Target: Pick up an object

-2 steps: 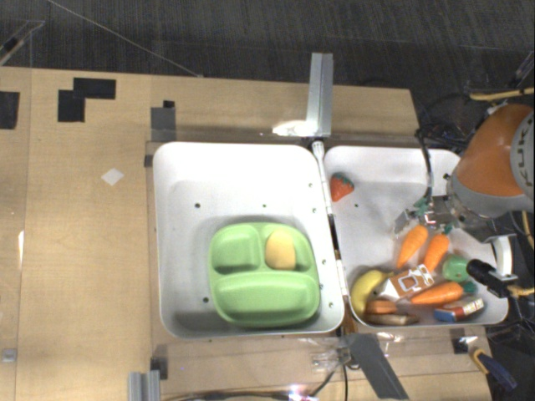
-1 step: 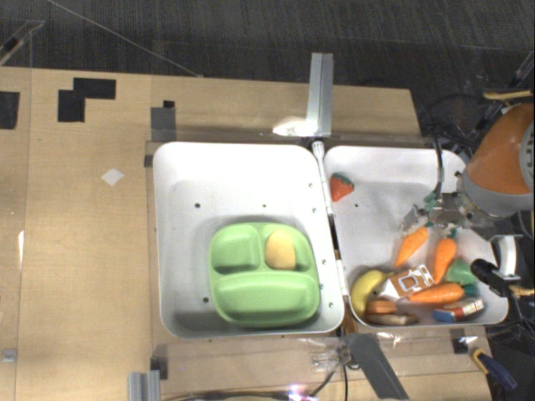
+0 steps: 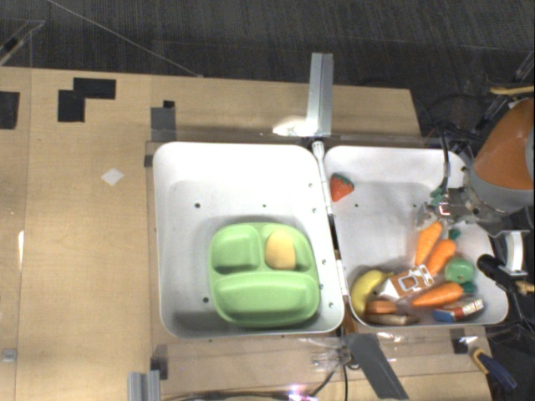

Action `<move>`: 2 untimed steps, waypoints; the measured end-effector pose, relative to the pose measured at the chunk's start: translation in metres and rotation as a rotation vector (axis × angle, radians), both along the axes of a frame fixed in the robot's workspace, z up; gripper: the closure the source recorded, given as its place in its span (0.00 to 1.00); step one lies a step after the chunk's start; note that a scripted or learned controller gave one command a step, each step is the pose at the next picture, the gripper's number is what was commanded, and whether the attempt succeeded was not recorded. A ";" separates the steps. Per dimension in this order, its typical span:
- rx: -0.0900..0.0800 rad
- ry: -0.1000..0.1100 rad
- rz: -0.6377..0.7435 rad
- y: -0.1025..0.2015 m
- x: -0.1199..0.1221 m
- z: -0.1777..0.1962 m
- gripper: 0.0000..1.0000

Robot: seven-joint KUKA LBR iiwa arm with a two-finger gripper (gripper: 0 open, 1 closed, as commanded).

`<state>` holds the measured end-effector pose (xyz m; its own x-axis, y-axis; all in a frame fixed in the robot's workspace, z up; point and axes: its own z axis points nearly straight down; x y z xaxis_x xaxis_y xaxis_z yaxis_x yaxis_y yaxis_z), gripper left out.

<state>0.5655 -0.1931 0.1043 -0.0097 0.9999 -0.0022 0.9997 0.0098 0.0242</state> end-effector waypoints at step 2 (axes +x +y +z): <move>0.000 0.014 0.064 0.085 0.004 0.121 1.00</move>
